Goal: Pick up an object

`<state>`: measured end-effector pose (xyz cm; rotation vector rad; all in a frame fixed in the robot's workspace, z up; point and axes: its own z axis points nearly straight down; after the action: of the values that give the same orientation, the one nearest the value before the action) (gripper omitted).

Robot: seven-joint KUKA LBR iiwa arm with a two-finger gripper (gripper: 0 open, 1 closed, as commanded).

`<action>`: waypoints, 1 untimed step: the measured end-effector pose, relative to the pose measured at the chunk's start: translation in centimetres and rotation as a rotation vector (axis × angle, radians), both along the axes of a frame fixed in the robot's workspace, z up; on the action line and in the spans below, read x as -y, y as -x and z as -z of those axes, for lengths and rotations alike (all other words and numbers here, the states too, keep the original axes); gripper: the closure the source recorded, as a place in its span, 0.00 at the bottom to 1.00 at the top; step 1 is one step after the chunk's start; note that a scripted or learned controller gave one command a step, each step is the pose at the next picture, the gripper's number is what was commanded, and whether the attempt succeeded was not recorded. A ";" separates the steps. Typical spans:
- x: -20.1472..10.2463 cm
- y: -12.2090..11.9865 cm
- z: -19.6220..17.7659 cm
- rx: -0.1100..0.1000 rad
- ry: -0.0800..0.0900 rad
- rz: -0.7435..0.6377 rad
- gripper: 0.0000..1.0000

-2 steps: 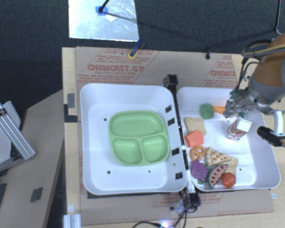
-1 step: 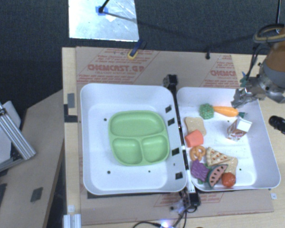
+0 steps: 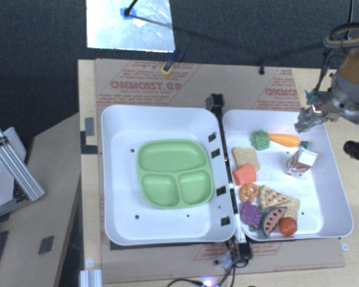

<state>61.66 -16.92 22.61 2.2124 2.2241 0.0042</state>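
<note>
Two white bins sit side by side on the tabletop (image 3: 60, 160). Left bin (image 3: 116, 160) holds a green divided tray (image 3: 173, 173) at its centre. Right bin (image 3: 332, 190) holds the pickable objects:

- Carrot (image 3: 283, 140) and green vegetable (image 3: 260, 140), at 12 o'clock in the bin, just beside each other.
- Small carton (image 3: 301, 162), at 3 o'clock, tilted.
- Bread slice (image 3: 245, 156) and orange-red block (image 3: 245, 174), at 9 o'clock, touching.
- Pretzel (image 3: 249, 191), pizza slice (image 3: 275, 197), purple item (image 3: 251, 214), watermelon slice (image 3: 271, 219) and tomato (image 3: 288, 226), clustered at 6 to 7 o'clock.

Gripper (image 3: 305, 122) hangs over the bin's rim at 1 o'clock, near the carrot's tip and apart from it. Nothing is visible between the fingers; their spacing cannot be told.
</note>
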 end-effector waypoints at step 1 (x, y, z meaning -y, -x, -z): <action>-3.2 2.9 -0.5 -0.005 -0.002 -0.001 1.00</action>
<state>58.78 -13.75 23.10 2.2144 2.2292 0.0005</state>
